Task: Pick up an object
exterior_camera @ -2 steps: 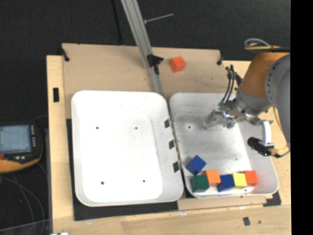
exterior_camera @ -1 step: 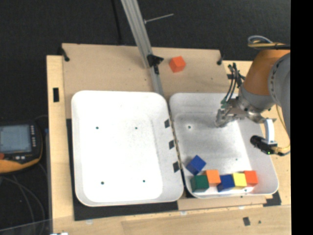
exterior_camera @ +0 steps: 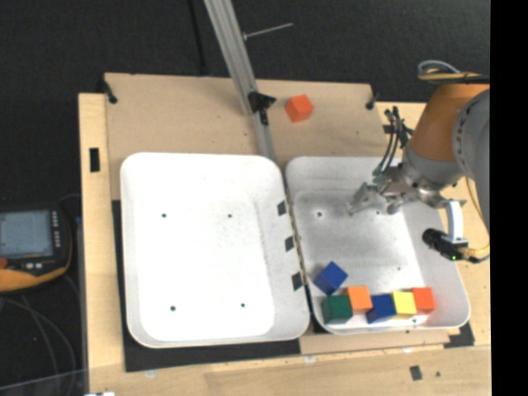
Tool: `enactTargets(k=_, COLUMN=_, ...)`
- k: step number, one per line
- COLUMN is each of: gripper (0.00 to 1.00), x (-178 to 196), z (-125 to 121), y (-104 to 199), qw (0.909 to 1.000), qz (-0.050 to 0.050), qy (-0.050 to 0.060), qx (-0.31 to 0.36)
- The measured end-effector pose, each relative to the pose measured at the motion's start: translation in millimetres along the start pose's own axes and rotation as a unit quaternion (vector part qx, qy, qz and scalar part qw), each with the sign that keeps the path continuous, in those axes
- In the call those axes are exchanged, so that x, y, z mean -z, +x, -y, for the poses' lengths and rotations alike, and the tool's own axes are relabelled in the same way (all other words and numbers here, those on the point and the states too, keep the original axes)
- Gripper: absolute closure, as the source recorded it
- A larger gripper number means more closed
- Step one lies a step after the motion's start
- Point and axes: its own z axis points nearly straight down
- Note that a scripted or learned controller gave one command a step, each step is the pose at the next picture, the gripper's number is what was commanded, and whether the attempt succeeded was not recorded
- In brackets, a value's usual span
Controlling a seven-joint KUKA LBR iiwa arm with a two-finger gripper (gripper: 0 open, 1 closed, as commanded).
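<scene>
Nearest you, along the near wall of the right bin (exterior_camera: pixel 429 221), find a row of blocks: green block (exterior_camera: pixel 337 308), orange block (exterior_camera: pixel 360 299), blue block (exterior_camera: pixel 381 307), yellow block (exterior_camera: pixel 404 303) and red-orange block (exterior_camera: pixel 423 299), each touching the next. A second blue block (exterior_camera: pixel 331 276) sits tilted just beyond the green one. The end effector (exterior_camera: pixel 373 196) hovers over the far part of this bin, well apart from the blocks; you cannot tell its finger state. The left bin (exterior_camera: pixel 202 246) lies alongside. One orange cube (exterior_camera: pixel 299 108) rests on the desk (exterior_camera: pixel 181 114) beyond the bins.
</scene>
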Motion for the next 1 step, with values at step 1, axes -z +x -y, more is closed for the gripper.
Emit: enactTargets(k=1, gripper=1.0, x=11.8, z=-0.9, y=-1.3, qw=1.0, qz=0.001, qy=-0.002, qx=0.002)
